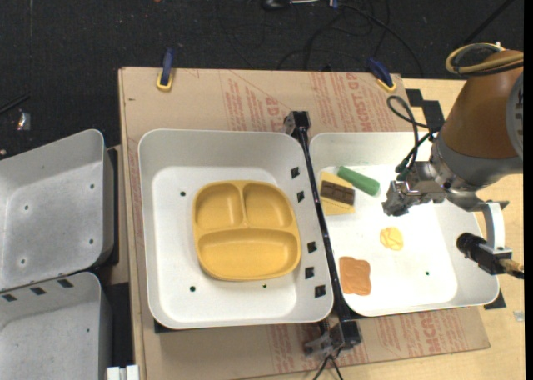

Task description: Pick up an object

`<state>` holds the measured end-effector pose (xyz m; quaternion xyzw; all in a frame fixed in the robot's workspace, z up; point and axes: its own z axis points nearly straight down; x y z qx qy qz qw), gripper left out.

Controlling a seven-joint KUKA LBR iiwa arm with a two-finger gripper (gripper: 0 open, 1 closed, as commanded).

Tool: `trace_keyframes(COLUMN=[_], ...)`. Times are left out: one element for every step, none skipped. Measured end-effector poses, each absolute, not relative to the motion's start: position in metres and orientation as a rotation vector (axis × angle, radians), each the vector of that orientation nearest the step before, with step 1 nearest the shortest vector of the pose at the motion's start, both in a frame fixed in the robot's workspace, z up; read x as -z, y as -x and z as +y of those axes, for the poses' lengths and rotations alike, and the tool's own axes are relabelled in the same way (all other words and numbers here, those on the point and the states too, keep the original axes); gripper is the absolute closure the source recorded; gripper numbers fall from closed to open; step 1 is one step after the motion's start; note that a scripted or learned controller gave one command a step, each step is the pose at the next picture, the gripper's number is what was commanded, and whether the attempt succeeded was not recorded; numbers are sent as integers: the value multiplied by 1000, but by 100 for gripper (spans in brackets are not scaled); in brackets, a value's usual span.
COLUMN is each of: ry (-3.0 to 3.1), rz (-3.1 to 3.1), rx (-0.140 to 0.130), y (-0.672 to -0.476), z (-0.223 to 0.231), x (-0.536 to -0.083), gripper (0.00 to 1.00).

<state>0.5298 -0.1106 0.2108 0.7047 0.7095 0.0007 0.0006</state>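
In the right bin (433, 295) lie a green stick (358, 179), a brown-and-yellow block (337, 196), a small yellow lump (392, 238) and an orange-brown flat piece (356, 275). My gripper (396, 202) hangs over the bin's middle, just right of the green stick and above the yellow lump. Nothing shows between its dark fingers. The grey arm with its orange band reaches in from the right.
The left bin (166, 287) holds a yellow divided plate (246, 230). A black divider (315, 212) runs between the two bins. Grey metal trays (50, 203) stand off the bench's left side. Cables lie on the dark floor behind.
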Motion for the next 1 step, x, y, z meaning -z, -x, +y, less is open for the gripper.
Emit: trace_keyframes(ry=[-2212], rz=[2229], rx=[-3], y=[-553], z=[-70], x=[-213], gripper=[100])
